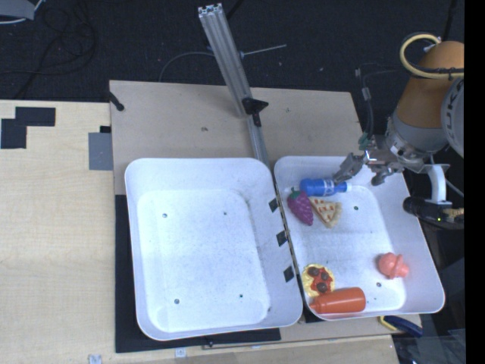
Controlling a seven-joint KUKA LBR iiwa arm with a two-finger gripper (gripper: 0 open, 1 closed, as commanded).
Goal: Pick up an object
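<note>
Blue and cylindrical with a white end, the bottle (323,186) lies on its side near the far edge of the right bin (413,237), just above the grapes (301,206) and pizza slice (326,211). The arm reaches in from the right, gripper (365,171) low over the bin's far edge, fingers spread open, one tip at the bottle's right end.

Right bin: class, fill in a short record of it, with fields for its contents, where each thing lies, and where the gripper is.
bin: right bin, white, shallow
far end: blue bottle, purple grapes, pizza slice
near end: red sausage, small pizza
right side: pink toy
gripper: gripper over the far end, beside the blue bottle
</note>
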